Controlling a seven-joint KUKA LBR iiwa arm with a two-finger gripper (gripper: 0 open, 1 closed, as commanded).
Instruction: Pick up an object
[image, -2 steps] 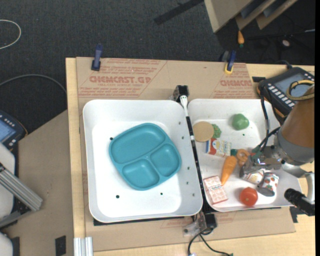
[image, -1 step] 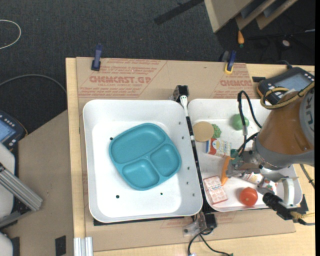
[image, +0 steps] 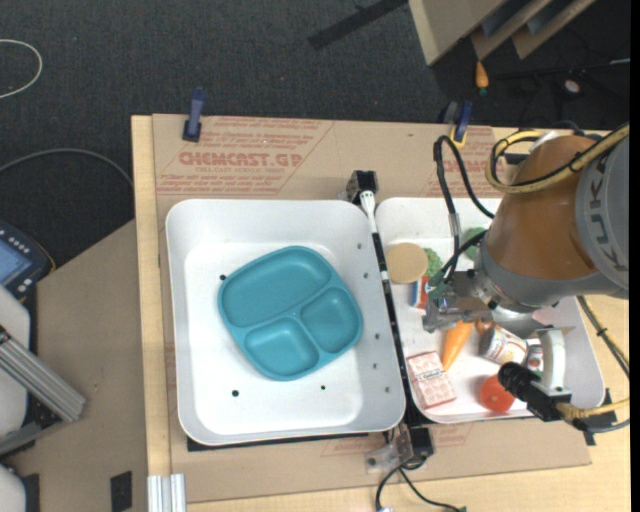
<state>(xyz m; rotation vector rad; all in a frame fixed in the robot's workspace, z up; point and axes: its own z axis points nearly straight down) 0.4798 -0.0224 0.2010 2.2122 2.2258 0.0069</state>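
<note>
**Robot arm reaches into the right bin**

The big arm (image: 545, 235) comes in from the right. It hangs over the right bin (image: 400, 215). The gripper (image: 455, 312) is low down among the toys. I cannot tell if it is apart or together, or if it holds a thing.

An orange carrot (image: 455, 345) lies just under it. Near it are a red tomato (image: 495, 393), a small pink box (image: 430, 378), a little can (image: 503, 347) and a round tan cookie (image: 405, 262).

The left bin (image: 190, 300) holds a blue plate (image: 288, 312) with three parts.
</note>
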